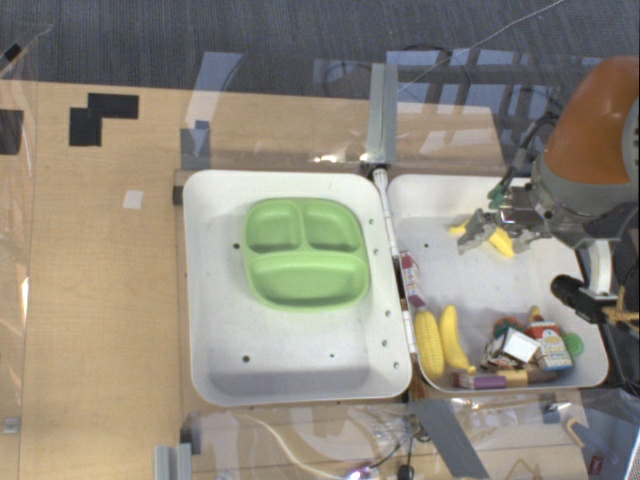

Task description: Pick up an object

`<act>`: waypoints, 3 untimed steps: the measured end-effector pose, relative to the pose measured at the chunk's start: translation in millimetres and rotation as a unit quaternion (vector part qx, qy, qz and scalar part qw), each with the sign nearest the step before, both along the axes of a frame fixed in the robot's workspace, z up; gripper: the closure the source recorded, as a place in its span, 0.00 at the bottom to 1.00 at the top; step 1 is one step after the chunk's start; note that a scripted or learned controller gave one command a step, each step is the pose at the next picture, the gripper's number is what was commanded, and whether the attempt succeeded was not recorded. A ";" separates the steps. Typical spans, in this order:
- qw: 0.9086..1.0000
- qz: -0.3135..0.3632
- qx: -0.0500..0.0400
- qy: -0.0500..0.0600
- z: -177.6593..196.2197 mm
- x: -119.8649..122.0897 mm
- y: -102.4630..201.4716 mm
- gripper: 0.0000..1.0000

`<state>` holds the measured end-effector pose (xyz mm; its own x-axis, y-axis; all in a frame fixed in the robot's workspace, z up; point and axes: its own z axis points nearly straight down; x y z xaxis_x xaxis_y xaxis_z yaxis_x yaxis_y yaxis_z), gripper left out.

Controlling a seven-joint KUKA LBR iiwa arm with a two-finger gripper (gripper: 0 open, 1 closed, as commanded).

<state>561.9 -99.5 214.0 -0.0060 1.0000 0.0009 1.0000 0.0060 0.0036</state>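
My gripper [487, 235] hangs low over the upper part of the right bin [430, 208], its two grey fingers spread open. A small yellow object [501, 246] lies on the bin floor right under the fingertips, and another bit of yellow [458, 231] pokes out at the left finger. Nothing is clamped between the fingers. Along the bin's front lie a corn cob [428, 341], a banana [452, 335], a purple marker [492, 379] and a pile of small packages and toys [528, 348].
The left bin [215, 298] holds a green divided plate [303, 251]. A metal divider rail [395, 268] runs between the bins. The arm's orange band [600, 118] and grey wrist loom over the right bin's far right corner.
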 end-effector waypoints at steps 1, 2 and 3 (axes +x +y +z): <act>1.000 0.021 -0.001 -0.003 -117.6 53.3 -52.2 0.00; 1.000 0.021 -0.001 -0.006 -105.6 55.4 -51.1 1.00; 1.000 -0.027 -0.001 -0.003 32.3 105.5 -0.3 1.00</act>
